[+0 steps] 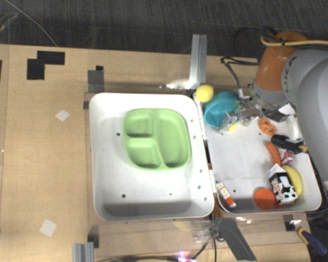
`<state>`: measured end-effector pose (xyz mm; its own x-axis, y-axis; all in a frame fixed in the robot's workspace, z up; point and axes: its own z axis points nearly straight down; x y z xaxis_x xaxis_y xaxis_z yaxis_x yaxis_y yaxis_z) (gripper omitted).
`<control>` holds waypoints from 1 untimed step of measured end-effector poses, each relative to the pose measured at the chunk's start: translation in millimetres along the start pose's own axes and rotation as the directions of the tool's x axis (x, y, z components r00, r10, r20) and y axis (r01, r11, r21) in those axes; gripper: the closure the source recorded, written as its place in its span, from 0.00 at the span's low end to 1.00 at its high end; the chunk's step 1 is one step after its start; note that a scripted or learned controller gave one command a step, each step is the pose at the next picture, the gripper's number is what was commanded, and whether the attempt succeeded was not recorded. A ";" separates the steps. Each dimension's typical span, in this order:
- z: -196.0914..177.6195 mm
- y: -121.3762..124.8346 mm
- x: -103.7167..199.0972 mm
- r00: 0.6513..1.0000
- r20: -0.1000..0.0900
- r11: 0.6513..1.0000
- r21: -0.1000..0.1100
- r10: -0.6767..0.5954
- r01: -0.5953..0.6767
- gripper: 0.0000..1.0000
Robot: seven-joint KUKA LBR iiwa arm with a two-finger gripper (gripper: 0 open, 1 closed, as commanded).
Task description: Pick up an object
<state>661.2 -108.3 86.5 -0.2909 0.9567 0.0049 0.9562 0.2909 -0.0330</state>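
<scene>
Upper right of the frame, the gripper [241,111] sits beside the blue bowl [218,108]; its state cannot be told.

From here the feed is evenly lit and fairly bright, with no hard shadows. The left bin [147,201] shows a soft grey shade along its inner wall at 6 o'clock, and the green tray [156,138] has mild shading in its compartments. The bright metal post [198,59] at 12 o'clock carries a small white glare patch at its foot. The floor [126,10] along the top is dark and low in detail. The arm [311,86] at 3 o'clock is soft, slightly out of focus, close to the lens. The tabletop [38,146] looks flat and washed. Overall I see mild softness and coarse resolution; small items in the right bin [246,173] blur together.
</scene>
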 end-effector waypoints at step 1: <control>-11.8 -0.8 -4.1 1.000 0.009 1.000 -0.002 -0.005 0.005 1.00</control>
<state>662.0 -112.4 98.3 -0.2958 0.9552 -0.0041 0.9548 0.2955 -0.0310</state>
